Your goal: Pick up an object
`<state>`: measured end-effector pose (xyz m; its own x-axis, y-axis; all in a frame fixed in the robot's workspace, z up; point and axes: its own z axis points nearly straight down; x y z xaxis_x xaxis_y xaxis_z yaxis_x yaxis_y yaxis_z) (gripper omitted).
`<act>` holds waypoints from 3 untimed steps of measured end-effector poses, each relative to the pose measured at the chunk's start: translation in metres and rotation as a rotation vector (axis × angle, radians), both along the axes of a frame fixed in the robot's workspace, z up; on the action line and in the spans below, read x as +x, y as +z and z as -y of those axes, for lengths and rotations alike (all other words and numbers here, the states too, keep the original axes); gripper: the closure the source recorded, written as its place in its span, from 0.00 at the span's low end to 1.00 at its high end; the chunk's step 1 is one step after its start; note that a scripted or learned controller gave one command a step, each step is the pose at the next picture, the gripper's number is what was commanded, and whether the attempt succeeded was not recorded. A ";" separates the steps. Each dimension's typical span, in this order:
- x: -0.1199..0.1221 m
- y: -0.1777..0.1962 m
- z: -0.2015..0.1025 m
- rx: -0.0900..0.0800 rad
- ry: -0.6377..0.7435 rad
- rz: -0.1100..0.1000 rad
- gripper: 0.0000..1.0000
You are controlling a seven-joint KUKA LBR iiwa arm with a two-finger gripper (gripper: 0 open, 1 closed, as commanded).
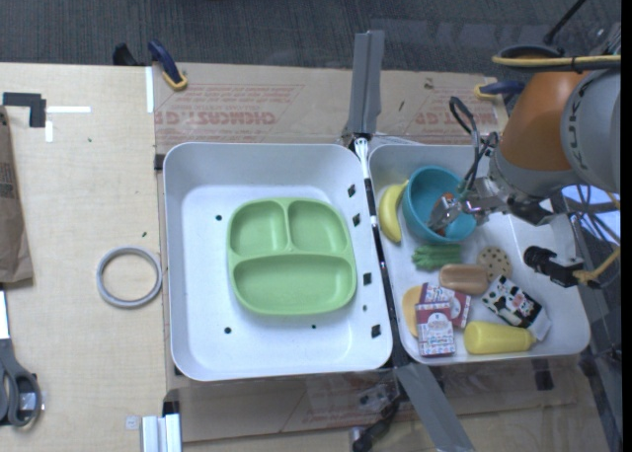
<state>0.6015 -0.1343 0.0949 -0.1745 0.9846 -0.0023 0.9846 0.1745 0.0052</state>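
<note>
The right bin holds several toys. A teal bowl lies tilted at its back left, with a yellow banana against its left side. In front of them are a green leafy piece, a tan hot dog bun, a brown cookie, a cow-patterned box, a red-and-white carton and a yellow wedge. My gripper reaches in from the right, down at the bowl's front right rim. Nothing is lifted off the bin floor.
The left bin holds a green divided plate. On the bench to the left lie a grey tape ring, scissors and a brown bag. A blue clamp sits at the back.
</note>
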 end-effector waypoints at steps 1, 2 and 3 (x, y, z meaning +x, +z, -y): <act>-0.009 -0.001 0.007 -0.001 0.115 0.001 0.00; -0.009 0.009 0.011 -0.004 0.110 0.005 1.00; 0.025 0.027 0.018 0.000 0.063 -0.007 1.00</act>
